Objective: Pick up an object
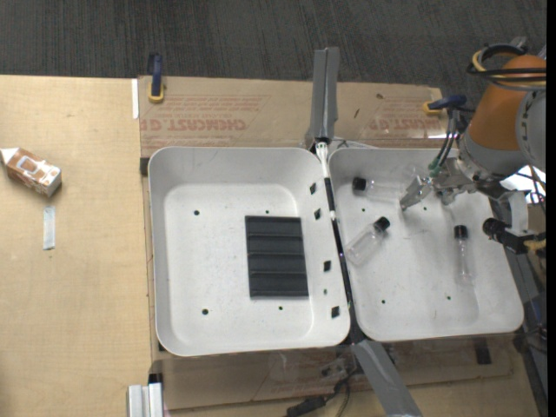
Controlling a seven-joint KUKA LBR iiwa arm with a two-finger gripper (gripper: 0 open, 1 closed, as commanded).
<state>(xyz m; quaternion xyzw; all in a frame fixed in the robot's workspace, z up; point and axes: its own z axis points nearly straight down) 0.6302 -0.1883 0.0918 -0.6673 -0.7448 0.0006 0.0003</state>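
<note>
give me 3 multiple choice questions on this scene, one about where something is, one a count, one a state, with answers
1. Where does the black ridged block lie?
A. in the left bin
B. in the right bin
C. on the bare bench

2. How many clear vials with black caps lie in the right bin?
A. one
B. three
C. five

3. How do the vials lie?
A. standing upright
B. stacked in a pile
C. on their sides, apart

Answers: 1 A, the block sits mid-floor of the left bin. 2 B, three vials are seen. 3 C, each lies flat, none touching another.
</note>
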